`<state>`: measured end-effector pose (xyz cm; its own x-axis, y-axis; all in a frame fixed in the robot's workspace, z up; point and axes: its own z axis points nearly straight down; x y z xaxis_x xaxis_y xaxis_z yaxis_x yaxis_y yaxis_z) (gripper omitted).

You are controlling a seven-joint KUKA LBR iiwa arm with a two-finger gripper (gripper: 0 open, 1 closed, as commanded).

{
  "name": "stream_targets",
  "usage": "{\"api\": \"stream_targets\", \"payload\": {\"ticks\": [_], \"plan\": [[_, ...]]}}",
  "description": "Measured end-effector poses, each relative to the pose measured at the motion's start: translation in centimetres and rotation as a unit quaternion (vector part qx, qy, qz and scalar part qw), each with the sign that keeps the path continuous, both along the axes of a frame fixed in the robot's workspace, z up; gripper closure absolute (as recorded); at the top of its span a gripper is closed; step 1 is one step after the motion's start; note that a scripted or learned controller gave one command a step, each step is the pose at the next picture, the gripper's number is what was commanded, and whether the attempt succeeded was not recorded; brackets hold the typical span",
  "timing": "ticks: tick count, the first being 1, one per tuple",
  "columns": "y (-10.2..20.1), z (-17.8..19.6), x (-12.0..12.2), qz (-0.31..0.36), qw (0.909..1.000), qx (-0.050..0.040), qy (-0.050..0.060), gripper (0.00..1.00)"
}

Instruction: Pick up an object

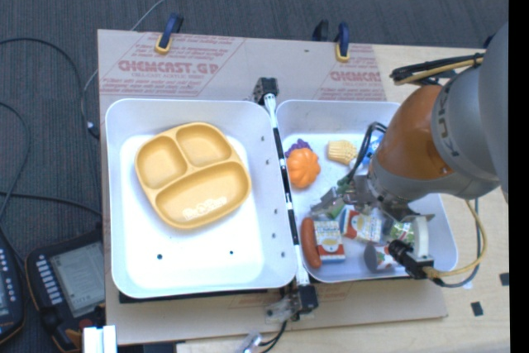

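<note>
The arm is low over the right bin (446, 248) in the lower right of the frame, its gripper (361, 207) among the small toys there, but whether it is closed I cannot tell, so next it should probably grasp one and lift.

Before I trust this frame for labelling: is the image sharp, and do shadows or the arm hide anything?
Camera view: evenly lit, sharp across the divided yellow plate and orange pumpkin toy; soft shadows only, mild brightness on the left bin. The arm covers part of the right bin, and small items beneath it are too cluttered to identify.
</note>
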<state>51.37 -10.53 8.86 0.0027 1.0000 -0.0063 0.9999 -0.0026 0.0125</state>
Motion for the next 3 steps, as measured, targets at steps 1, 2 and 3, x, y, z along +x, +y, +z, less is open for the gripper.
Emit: {"api": "stream_targets", "payload": {"ticks": [1, 2, 3], "plan": [[0.07, 1.03, 0.12, 0.000, 1.0000, 0.0008, 0.000, 1.00], [0.09, 1.00, 0.10, 0.001, 1.0000, 0.0010, 0.000, 0.00], [0.12, 1.94, 0.16, 0.001, 1.0000, 0.0012, 0.000, 1.00]]}}
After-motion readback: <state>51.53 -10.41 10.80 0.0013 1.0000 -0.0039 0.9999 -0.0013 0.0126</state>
